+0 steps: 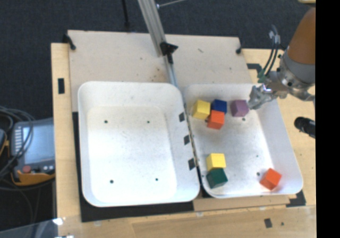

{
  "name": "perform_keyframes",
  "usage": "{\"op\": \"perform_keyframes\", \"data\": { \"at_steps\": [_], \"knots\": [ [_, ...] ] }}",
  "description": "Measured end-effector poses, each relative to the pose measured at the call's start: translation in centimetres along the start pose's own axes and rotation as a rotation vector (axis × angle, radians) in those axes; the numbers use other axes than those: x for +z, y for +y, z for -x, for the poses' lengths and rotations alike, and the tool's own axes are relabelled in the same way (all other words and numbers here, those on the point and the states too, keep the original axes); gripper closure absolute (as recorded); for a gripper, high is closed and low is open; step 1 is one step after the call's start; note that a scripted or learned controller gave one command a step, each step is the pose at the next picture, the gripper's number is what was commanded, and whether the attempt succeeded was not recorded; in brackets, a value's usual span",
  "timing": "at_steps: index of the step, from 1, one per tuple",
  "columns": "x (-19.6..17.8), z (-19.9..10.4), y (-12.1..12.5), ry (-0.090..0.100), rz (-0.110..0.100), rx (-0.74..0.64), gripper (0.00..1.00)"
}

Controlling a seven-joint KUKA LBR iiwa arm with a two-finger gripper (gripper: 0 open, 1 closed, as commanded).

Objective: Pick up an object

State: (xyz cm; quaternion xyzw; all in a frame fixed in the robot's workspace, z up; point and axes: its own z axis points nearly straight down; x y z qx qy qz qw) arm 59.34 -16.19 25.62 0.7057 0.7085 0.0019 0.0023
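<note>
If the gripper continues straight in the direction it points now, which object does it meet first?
Probably the purple cube. The gripper points left and down into the right bin, and that cube lies just ahead of its tip. Its height above the cube is unclear.

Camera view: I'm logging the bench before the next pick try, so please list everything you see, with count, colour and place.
Bins: 2, white, side by side on the bench.
Yellow blocks: 2, one in the right bin's far cluster, one near its front left.
Blue block: 1, in the far cluster, between yellow and purple.
Orange blocks: 2, one at the front of the cluster, one in the right bin's front right corner.
Purple block: 1, right of the cluster, beside the pincer.
Green block: 1, dark, just in front of the near yellow block.
Rail: 1, metal, slanting up from between the bins.
Pendant: 1, grey, left of the bench.
Arm: 1, grey and orange, from the right.
Pincer: 1, at the right bin's far right rim.
</note>
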Motion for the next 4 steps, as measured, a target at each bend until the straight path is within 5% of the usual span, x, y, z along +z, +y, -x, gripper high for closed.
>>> {"op": "perform_keyframes", "data": {
  "at_steps": [4],
  "knots": [
    [1.7, -21.4, -2.6, 0.002, -0.009, -0.004, 1.0]
  ]
}}
